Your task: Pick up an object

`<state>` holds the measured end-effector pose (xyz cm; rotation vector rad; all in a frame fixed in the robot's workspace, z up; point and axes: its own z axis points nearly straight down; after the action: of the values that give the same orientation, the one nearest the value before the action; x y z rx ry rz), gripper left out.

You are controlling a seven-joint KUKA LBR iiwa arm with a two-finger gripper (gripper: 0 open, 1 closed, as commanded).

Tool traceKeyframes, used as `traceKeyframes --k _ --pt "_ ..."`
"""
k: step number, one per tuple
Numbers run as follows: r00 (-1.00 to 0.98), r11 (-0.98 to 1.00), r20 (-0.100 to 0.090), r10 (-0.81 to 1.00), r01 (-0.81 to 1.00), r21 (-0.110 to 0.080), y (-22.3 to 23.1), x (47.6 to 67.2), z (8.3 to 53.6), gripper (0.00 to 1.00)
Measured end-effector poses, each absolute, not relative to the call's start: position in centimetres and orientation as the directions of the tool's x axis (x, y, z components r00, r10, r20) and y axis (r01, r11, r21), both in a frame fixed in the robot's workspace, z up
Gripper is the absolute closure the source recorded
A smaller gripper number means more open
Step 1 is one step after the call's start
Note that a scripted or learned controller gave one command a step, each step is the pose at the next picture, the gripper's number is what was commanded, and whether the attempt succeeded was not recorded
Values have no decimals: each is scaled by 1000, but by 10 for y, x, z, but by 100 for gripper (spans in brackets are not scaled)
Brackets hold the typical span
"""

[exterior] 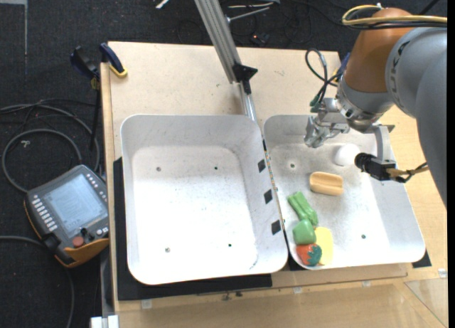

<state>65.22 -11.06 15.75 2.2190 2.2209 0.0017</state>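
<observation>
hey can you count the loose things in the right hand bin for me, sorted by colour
White: 1, a ball
Tan: 1, an oblong block
Green: 2, a long piece and a chunk
Yellow: 1, a flat piece
Red-orange: 1, a small item
Total: 6

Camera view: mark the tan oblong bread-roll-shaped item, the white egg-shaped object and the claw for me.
Tan oblong bread-roll-shaped item (326, 183), camera view, middle of its top.
White egg-shaped object (345, 154), camera view, centre of its rounded surface.
Claw (313, 139), camera view, at its tips above the right bin's far end.
</observation>
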Motion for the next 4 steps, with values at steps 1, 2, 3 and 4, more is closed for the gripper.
traceKeyframes --k 1,2,3,4 --pt "-3 3 -2 1000 1000 8 -109 659 221 100" --pt "-3 3 -1 1000 1000 2 -108 659 215 100" --pt "-8 8 2 1000 1000 -1 -51 642 229 100" --pt "-9 9 2 1000 1000 -2 8 619 228 100"
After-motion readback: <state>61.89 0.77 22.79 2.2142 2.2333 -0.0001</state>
